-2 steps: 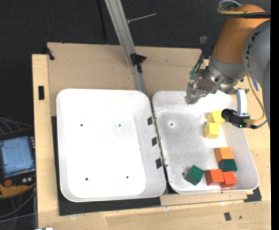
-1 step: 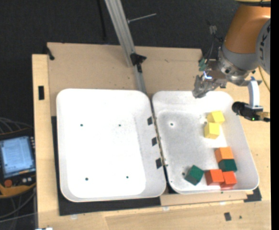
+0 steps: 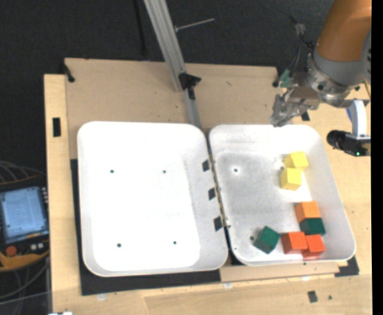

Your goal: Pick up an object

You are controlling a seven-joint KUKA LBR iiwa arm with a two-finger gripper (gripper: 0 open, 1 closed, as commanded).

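Two yellow blocks (image 3: 293, 170), three orange blocks (image 3: 304, 233), two green blocks (image 3: 290, 233) in the right bin (image 3: 244, 195); gripper (image 3: 284, 115) state unclear.

Robotics lab, plywood bench (image 3: 145, 84), teach pendant (image 3: 17, 218), twin white bins (image 3: 86, 195), metal camera pole (image 3: 165, 35)

A tan wooden bench (image 3: 145, 90) stands on dark carpeted floor (image 3: 46, 25).

Yellow blocks (image 3: 293, 169), orange blocks (image 3: 304, 233) and green blocks (image 3: 267, 239) in a white bin (image 3: 244, 143).
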